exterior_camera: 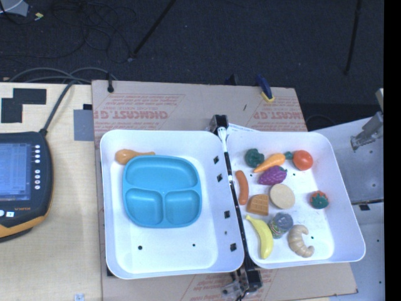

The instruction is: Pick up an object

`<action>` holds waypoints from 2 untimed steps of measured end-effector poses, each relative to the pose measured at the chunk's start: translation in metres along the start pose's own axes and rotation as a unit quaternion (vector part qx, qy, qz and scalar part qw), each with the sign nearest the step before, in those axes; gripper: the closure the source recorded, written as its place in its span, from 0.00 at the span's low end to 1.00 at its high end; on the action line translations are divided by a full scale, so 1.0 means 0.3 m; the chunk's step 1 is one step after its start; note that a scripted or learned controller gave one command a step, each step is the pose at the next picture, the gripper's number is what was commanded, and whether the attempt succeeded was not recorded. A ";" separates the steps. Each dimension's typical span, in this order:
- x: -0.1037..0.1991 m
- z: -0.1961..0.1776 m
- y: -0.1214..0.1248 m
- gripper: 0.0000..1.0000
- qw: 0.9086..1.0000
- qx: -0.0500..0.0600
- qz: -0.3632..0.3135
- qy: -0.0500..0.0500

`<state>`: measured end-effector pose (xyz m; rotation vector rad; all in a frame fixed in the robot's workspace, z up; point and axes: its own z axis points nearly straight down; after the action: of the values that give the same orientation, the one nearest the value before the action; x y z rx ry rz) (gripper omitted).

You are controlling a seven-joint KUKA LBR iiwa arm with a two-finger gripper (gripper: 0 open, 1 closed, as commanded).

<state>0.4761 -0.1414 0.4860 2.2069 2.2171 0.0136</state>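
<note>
pendant (22, 184) cut off left, drumstick (133, 156) partly hidden

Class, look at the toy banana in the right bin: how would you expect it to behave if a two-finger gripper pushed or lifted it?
The banana looks like moulded plastic, so probably stiff and light. Its curved, glossy surface may slip between fingers unless gripped across the middle. It lies flat on its side, so it would likely slide or pivot rather than roll, perhaps bumping the croissant nearby.

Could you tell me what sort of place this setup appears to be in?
Most likely a robotics lab bench for grasping trials: a teach pendant lies at the left, two white bins sit on cardboard, and toy food such as a plastic banana fills the right one.
</note>
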 end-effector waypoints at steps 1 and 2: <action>-0.002 -0.001 0.002 1.00 1.000 0.009 0.000 0.001; 0.247 0.162 -0.002 1.00 1.000 0.011 -0.001 0.003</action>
<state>0.4759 -0.0676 0.4371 2.2182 2.2342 -0.0059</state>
